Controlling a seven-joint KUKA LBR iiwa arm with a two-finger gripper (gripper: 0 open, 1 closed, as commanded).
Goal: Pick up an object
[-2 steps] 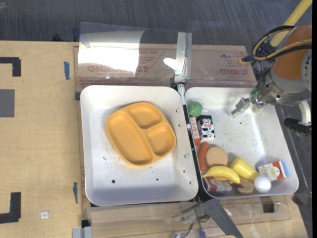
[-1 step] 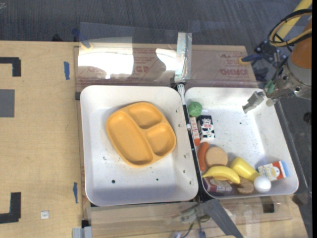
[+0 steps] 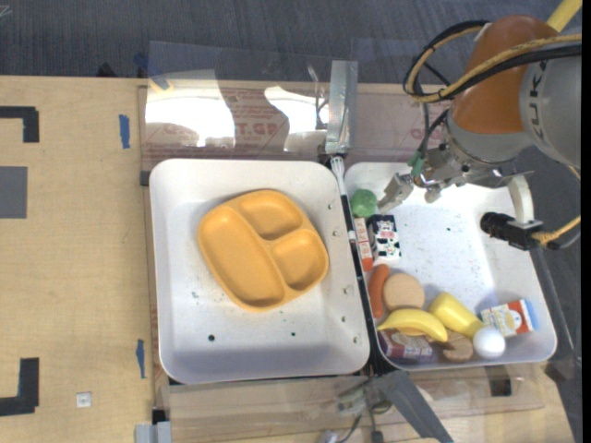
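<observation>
Half-hidden brown packet (image 3: pixel 406 346) lies under banana (image 3: pixel 413 322), beside white egg (image 3: pixel 488 343)

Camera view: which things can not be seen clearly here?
- End effector: small and blurred in the camera view; whether anything is between its tips is unclear.
- Brown item under the banana: mostly covered by the banana.
- Small carton: print too small to read.
- Right bin: far rim hidden by the arm.

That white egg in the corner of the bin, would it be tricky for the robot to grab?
Probably. The egg looks smooth and rounded, so it could slip from the fingers or roll when nudged. It sits wedged by the small carton and bin wall, leaving little room.
</observation>
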